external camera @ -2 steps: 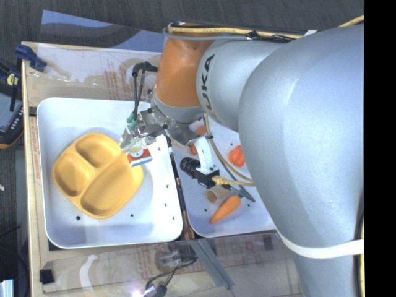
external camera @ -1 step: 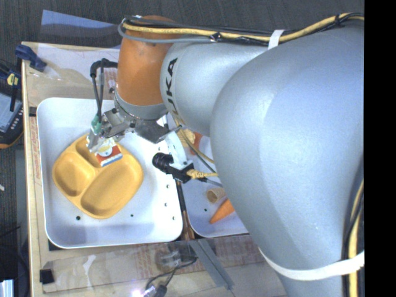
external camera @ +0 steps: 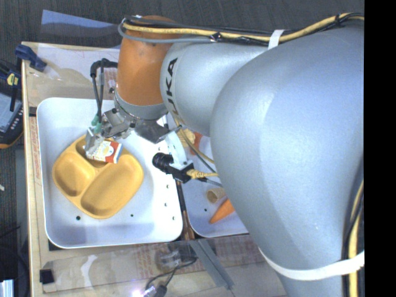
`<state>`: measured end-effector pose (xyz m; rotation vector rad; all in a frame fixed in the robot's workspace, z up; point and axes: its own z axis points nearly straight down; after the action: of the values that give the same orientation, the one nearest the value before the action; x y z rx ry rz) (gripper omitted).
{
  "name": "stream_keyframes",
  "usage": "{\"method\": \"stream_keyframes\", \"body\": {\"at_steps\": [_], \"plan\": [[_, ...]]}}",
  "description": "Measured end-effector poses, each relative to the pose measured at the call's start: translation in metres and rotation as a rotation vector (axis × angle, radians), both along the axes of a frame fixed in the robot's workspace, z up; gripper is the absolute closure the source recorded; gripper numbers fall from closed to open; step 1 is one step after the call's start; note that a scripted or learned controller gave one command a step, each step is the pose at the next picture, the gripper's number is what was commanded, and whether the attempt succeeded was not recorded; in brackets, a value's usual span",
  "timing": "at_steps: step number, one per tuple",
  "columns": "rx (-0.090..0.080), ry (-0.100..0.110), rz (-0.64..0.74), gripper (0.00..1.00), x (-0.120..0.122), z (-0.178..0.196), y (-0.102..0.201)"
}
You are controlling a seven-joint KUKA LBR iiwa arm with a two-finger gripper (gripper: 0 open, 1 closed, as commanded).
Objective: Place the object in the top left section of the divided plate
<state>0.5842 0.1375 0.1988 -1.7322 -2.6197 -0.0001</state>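
Note:
A yellow divided plate (external camera: 93,181) lies in the left white bin (external camera: 55,228). My gripper (external camera: 99,142) hangs over the plate's upper section, near its top edge. Between or just under the fingers sits a small object with a white, orange and red wrapper (external camera: 107,151), resting at the plate's top section. The arm's orange band and grey body cover the area above and to the right of it.
The right bin (external camera: 207,224) holds an orange carrot-like piece (external camera: 223,211) and a small tan object (external camera: 212,196), mostly hidden by the arm. Dark devices sit beyond the bench's left edge (external camera: 9,113). A wooden bench front runs along the bottom.

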Motion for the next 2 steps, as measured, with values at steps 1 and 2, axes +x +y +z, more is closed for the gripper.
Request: {"method": "stream_keyframes", "body": {"at_steps": [1, 2], "plan": [[0.001, -0.001, 0.204, 0.0, -0.0113, 0.0664, 0.0477], [0.002, 0.001, 0.21, 1.0, -0.0115, 0.076, 0.0494]]}}
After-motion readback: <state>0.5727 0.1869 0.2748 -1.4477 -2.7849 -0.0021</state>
